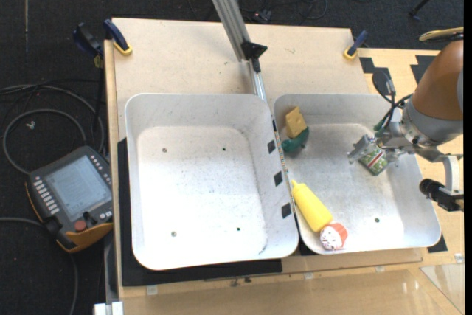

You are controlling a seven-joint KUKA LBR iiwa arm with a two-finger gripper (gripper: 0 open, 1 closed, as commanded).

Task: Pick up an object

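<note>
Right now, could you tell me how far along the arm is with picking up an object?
Done: the arm has reached into the right bin, its gripper low over the bin floor by a small green item. In hand: nothing that I can confirm; the view does not settle whether that item is gripped. Left: a sure grasp and a lift. The yellow toy and the tan-and-green object lie untouched near the divider.
</note>
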